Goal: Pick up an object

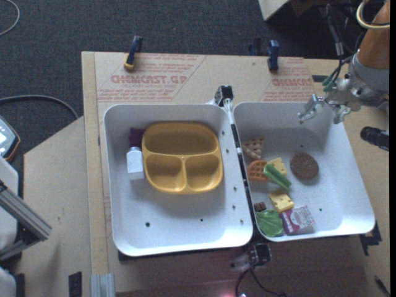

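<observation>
A wooden counter [93, 166] carries two shallow white bins side by side. The left bin [117, 228] holds a yellow divided plate [182, 156] with a small white bottle [135, 163] just beside it. The right bin [352, 197] gathers toy food into one cluster, probably so pickable things sit within the arm's reach: a brown round patty [304, 166], waffles [256, 169], cheese [282, 201]. The gripper [323, 109] hovers above that bin's far edge, fingers spread and empty, well apart from the food.
</observation>
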Robot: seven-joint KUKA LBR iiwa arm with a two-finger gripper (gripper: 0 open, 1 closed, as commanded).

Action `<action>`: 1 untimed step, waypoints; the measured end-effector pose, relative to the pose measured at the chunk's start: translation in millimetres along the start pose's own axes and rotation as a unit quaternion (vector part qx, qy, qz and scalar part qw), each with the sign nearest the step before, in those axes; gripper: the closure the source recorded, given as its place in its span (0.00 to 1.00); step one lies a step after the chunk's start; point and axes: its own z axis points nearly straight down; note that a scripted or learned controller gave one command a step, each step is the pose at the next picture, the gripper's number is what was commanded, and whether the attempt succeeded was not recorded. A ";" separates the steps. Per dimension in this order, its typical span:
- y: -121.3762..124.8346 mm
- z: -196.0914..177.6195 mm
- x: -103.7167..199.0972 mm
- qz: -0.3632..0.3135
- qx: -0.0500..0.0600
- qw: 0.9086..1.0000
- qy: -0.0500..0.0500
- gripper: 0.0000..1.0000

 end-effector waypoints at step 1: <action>3.2 -8.9 0.1 -0.001 -0.007 1.000 -0.002 0.00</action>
